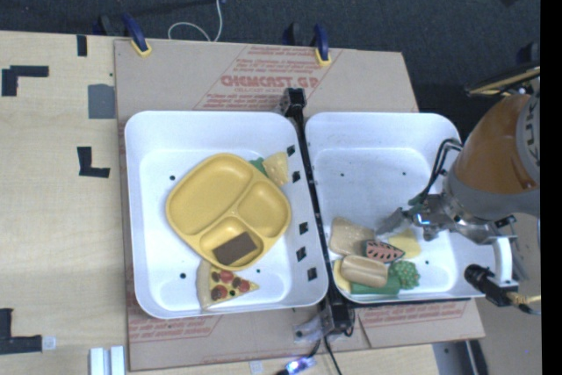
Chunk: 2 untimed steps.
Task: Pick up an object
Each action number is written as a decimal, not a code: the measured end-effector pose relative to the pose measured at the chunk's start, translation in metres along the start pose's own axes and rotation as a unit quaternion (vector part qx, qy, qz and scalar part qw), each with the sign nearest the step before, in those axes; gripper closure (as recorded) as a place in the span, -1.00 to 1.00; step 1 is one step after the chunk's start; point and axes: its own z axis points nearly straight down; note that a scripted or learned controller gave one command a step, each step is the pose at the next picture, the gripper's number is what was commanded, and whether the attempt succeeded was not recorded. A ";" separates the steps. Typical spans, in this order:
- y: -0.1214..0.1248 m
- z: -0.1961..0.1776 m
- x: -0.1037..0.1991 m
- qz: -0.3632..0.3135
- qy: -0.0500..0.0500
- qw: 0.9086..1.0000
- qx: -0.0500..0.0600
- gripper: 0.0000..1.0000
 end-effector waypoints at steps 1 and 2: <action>-0.006 -0.164 0.014 -0.003 -0.002 1.000 -0.014 -1.00; -0.010 0.027 -0.008 -0.001 0.002 1.000 0.002 -1.00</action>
